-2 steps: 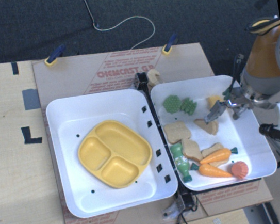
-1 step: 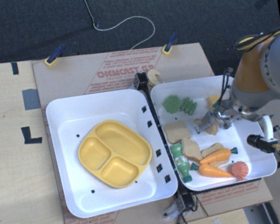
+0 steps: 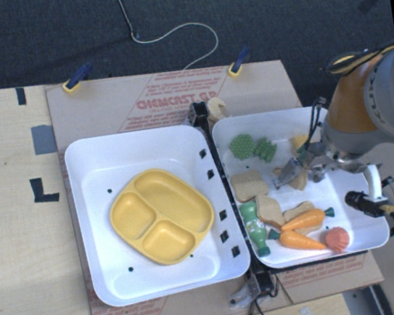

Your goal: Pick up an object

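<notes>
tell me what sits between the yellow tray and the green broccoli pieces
In the camera view, between the yellow tray and the broccoli run the two bins' adjoining walls, with black clips along them.

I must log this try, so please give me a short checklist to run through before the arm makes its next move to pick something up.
1. Tool is over the right bin: ok.
2. Tool fingers open or shut: cannot tell, too small and blurred.
3. Something already held: cannot tell; nothing shows between the fingers.
4. Targets within reach: ok; broccoli, bread, carrots and green bottle lie in the right bin.
5. Room around a target: not ok; the carrots, bread and bottle lie crowded together.
6. Left bin holds the yellow tray, apart from the tool: ok.
</notes>
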Controlling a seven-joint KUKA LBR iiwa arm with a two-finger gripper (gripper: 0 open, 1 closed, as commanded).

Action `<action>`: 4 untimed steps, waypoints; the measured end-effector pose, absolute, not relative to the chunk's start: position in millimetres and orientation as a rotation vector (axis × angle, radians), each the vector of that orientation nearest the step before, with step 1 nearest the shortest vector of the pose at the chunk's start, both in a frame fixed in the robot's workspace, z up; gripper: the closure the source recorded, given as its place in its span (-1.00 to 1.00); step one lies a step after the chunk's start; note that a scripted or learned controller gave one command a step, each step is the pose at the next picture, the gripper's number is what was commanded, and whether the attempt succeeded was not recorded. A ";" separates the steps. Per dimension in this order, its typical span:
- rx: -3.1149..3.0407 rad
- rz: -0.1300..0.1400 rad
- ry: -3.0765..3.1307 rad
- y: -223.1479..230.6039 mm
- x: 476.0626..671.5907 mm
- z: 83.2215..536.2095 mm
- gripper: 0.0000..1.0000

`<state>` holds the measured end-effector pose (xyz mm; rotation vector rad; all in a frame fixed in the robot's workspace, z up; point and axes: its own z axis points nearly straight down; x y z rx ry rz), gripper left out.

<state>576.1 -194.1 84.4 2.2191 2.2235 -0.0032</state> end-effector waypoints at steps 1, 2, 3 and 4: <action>2.217 -0.001 2.222 -194.0 577.2 96.1 1.00; 2.219 0.001 2.221 -201.5 572.7 144.9 1.00; 2.218 0.002 2.221 -202.8 569.3 188.4 1.00; 2.218 0.002 2.221 -202.4 570.2 226.7 1.00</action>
